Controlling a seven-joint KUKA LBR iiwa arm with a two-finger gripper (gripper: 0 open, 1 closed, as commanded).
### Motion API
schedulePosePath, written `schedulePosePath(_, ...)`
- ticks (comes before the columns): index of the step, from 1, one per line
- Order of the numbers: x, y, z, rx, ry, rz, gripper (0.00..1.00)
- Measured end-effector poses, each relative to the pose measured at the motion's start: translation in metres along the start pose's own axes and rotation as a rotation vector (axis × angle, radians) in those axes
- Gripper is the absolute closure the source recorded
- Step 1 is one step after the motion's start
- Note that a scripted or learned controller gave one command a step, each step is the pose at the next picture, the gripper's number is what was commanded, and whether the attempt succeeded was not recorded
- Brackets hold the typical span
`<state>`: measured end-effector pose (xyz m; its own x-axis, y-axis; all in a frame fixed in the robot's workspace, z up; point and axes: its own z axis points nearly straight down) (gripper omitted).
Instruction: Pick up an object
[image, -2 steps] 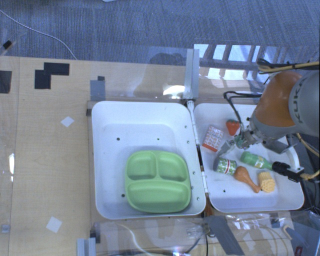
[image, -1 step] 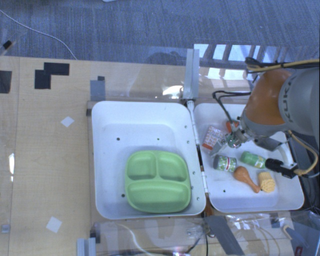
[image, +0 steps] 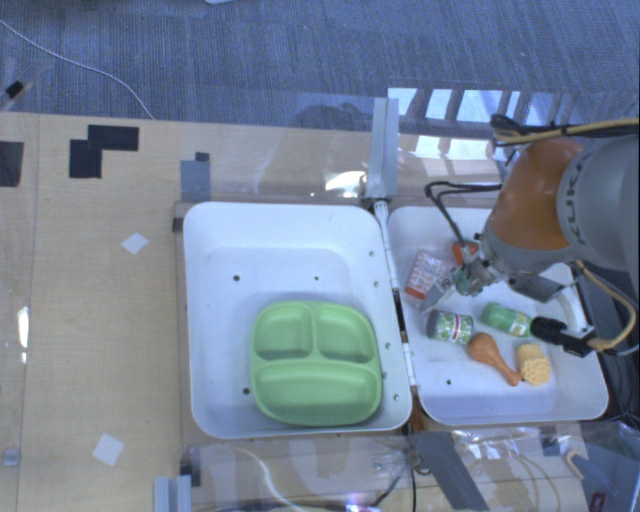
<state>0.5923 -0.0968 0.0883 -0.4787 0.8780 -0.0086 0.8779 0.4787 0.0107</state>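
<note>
Several small items lie in the right bin (image: 440, 385). A red and white packet (image: 425, 274) is at the upper left, with a small can with a green and red label (image: 450, 326) just below it. A green bottle (image: 505, 319), a brown drumstick (image: 492, 356) and a yellow corn cob (image: 535, 365) lie further right. My gripper (image: 467, 277) hangs low over the bin, just right of the packet and above the can. Nothing visibly rests in it.
The left bin (image: 215, 250) holds a green divided plate (image: 316, 362) at its front. The grey arm with its orange band (image: 535, 200) covers the right bin's upper right part. A black cable (image: 560, 335) runs over the bin's right side.
</note>
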Motion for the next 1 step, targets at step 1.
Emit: schedulePosePath(1, 0.0000, 0.0000, 0.0000, 0.000, 0.000, 0.000, 0.00)
